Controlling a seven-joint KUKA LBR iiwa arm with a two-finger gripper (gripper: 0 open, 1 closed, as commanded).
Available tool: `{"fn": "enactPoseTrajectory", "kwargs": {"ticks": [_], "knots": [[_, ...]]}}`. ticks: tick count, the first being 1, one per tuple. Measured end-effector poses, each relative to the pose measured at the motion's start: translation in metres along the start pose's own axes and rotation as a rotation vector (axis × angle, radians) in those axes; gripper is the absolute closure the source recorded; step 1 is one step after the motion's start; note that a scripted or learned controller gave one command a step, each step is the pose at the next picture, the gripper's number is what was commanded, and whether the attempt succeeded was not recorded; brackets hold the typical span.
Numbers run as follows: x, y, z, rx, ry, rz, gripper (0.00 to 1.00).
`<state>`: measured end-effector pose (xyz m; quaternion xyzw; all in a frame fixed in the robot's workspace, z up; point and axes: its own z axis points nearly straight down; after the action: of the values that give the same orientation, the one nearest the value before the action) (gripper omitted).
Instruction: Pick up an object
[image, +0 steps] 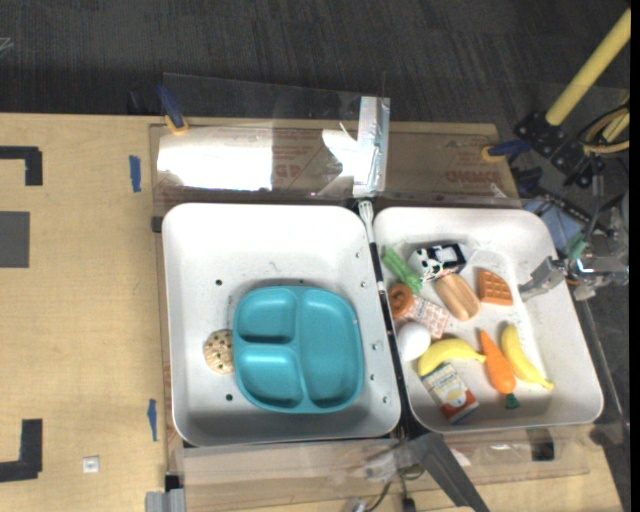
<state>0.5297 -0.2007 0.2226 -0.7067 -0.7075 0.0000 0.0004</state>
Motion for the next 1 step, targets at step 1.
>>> {"fn": "enactPoseTrajectory", "kwargs": {"ticks": [1], "knots": [[0.0328,0.0294,0.1181,0.004,0.001,0.159,0.00]]}}
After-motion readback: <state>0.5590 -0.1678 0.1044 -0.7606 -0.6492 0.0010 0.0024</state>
